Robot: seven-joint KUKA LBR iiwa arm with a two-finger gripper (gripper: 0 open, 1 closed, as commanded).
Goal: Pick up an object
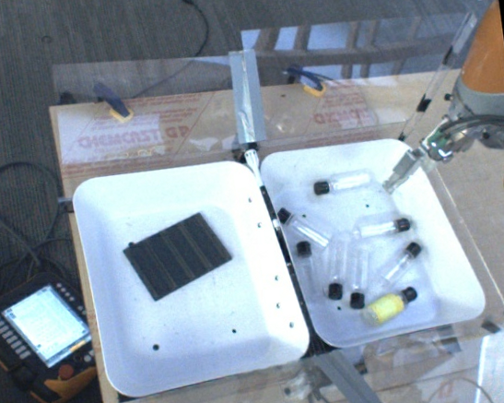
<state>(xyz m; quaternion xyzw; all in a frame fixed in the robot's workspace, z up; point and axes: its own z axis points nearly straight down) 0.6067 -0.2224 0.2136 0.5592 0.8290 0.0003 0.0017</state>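
The right bin (461, 301) holds several clear vials with black caps, among them one near the back (344, 182) and one at the right (384, 226). A yellow vial (384, 309) with a black cap lies near the front wall. My gripper (391, 183) slants down from the upper right over the bin's back right corner. Its tip hangs just right of the back vial, and nothing shows in its grasp. The orange band of the arm (491, 60) sits at the frame's right edge.
The left bin (115, 355) holds a black ribbed pad (178, 255). A metal divider strip (248, 103) runs behind the seam between the bins. A handheld control pendant (42, 332) with cables lies on the floor at left.
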